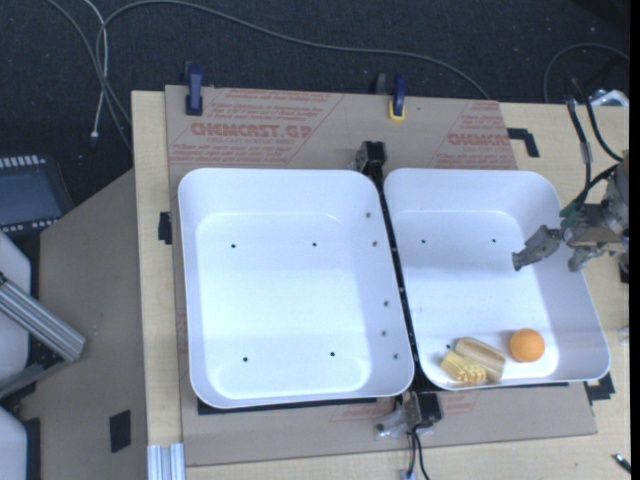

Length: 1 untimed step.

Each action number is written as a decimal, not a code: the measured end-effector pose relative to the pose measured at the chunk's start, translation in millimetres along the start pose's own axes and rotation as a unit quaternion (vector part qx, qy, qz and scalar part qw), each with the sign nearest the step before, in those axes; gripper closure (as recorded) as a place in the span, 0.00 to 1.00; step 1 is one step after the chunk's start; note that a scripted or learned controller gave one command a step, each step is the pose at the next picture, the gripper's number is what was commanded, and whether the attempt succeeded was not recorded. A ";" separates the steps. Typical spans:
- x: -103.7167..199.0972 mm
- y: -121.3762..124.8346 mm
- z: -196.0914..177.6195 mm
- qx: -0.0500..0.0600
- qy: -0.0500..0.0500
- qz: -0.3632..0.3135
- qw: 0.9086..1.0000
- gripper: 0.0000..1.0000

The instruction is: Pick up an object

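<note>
Camera view: end effector [553, 247] spread, bare, above right bin [500, 203]; orange ball [527, 345] unobstructed.

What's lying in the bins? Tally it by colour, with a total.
Orange: 1, the orange ball in the right bin.
Tan: 1, the bread roll.
Yellow: 1, the corn piece.
Total: 3, all near the right bin's front edge.

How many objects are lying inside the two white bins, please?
2, both in the right bin, near its front edge: an orange ball, and a tan and yellow object just to its left. Nothing seems hidden.
</note>
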<state>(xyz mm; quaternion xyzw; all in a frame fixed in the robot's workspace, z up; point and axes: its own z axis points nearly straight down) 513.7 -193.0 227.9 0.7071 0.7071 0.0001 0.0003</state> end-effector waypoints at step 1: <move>130.1 -32.2 -7.0 0.000 0.002 -0.005 1.000 0.00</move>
